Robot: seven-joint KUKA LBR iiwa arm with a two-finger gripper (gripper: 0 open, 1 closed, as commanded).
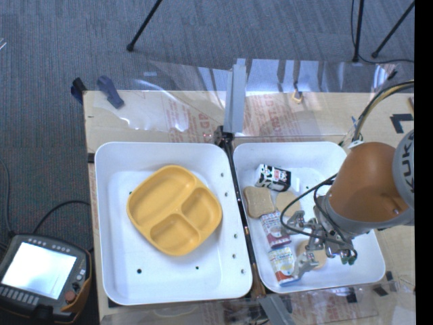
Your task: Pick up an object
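The gripper (316,254) is hanging low in the right bin (352,158), and whether it is gripping anything cannot be told. Going left to right, a yellow divided plate (174,210) is lying in the left bin (115,161), while a tan slice (258,200), a black-and-white carton (272,177) and small packets (283,261) are lying just beside the gripper.

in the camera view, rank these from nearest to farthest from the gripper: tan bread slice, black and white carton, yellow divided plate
Measured from the gripper in the right bin:
1. Tan bread slice, up and left, same bin.
2. Black and white carton, at that bin's far side.
3. Yellow divided plate, in the left bin.
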